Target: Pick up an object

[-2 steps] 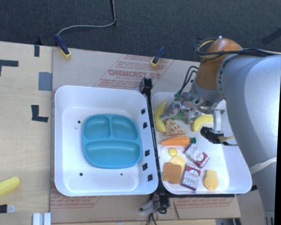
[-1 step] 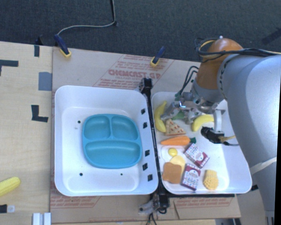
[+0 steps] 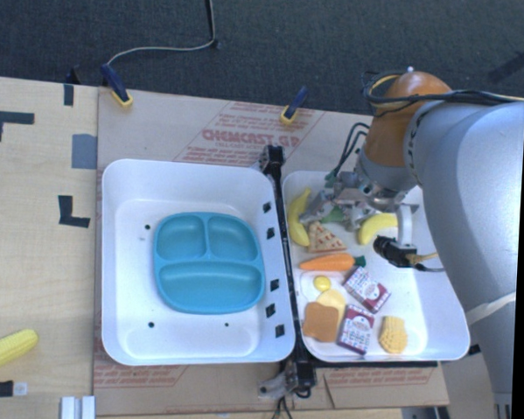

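The arm [image 3: 474,180] is a thick, rounded tube in smooth pale grey with a soft sheen. Above the wrist sits a glossy orange band [image 3: 398,124], dome-shaped at its top. Thin dark cables loop beside the band and run down to the claw [image 3: 350,204], a cluttered block of dark and metallic grey parts.

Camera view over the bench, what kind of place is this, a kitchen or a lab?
Most likely a robot lab test bench, not a kitchen: a robot arm reaches over two white bins, the food is toy plastic, and cardboard is clamped to the tabletop.
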You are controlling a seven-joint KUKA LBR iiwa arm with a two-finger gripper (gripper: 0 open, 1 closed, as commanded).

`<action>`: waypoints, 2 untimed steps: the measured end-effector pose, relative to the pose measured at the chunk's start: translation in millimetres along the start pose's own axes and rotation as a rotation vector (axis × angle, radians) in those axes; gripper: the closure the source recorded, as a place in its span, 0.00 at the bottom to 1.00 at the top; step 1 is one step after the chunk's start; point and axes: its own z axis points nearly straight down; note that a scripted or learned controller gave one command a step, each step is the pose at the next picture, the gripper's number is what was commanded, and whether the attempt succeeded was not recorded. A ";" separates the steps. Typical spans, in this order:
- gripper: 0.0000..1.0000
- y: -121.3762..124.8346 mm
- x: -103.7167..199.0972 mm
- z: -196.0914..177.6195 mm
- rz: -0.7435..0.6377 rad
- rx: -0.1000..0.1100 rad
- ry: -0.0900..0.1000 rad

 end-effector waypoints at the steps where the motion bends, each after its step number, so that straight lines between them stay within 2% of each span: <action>1: 0.00 0.1 -0.8 0.1 -0.001 0.001 0.002; 2: 0.00 0.0 0.0 0.0 0.000 0.000 0.000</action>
